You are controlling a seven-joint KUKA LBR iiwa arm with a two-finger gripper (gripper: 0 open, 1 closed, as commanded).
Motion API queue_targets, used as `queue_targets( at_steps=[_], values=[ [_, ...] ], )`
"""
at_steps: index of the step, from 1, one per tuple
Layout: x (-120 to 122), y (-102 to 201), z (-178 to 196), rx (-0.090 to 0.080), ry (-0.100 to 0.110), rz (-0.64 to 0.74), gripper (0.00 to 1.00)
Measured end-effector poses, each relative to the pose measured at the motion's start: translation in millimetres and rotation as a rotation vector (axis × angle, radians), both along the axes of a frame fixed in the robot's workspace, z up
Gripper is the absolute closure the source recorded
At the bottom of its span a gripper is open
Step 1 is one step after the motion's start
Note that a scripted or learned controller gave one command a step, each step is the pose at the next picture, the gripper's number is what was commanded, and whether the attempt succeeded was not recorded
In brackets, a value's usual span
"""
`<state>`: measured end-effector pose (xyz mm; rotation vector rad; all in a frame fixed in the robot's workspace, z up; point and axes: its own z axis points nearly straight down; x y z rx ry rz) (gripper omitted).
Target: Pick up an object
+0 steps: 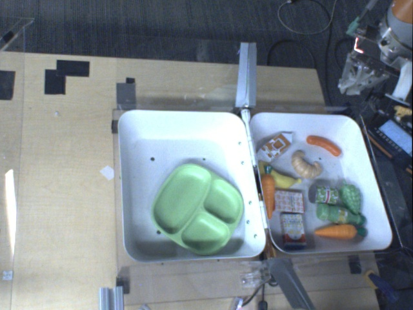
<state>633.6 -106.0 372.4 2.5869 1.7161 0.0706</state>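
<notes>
The right bin holds several toy foods: a red sausage, a beige croissant, a waffle-print packet, a yellow banana, an orange carrot by the left wall, two small cartons, a green bottle, broccoli and another carrot. My gripper hangs at the upper right, above the bench beyond the bin's far right corner, well apart from every object. Nothing shows between its fingers.
The left bin carries a green three-part plate. A metal post stands at the divide between the bins. Black cables trail over the dark floor behind. Wooden bench top extends left.
</notes>
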Motion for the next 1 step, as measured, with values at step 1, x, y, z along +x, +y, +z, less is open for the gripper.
queue_targets(
  at_steps=[1],
  values=[
    [34.4, -41.1, -46.9, 0.002, 0.054, 0.067, 1.00]
  ],
)
